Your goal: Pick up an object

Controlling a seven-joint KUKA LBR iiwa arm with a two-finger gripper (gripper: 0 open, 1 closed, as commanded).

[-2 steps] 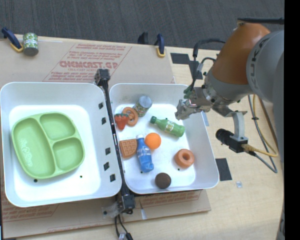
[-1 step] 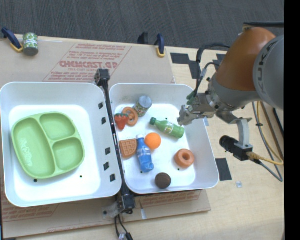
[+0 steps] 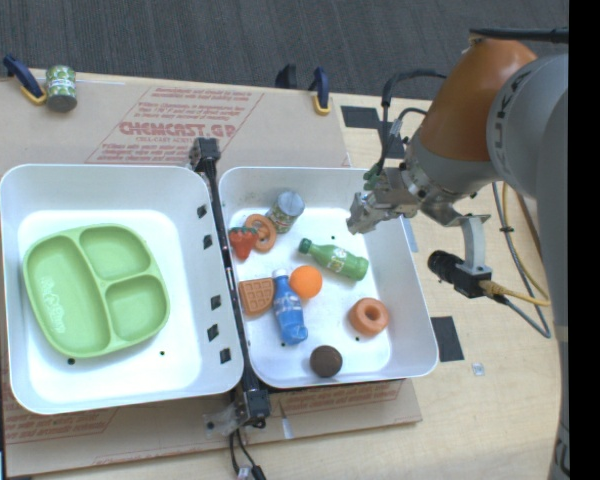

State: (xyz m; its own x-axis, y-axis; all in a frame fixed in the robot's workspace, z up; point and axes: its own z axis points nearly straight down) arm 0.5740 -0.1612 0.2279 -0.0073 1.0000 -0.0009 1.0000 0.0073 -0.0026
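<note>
**Readable print: one brand on the cardboard**

From my remote feed I read "CHEMCAST GP" in red letters on the brown cardboard sheet [image 3: 170, 128] lying under the bins on the table. Smaller red lines run above and below that name, too fine for me to make out. Labels on the small bottles are unreadable.

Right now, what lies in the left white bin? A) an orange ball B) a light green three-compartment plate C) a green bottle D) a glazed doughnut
B: the light green three-compartment plate lies in the left white bin; the bottle, doughnut and ball lie in the right one.
</note>
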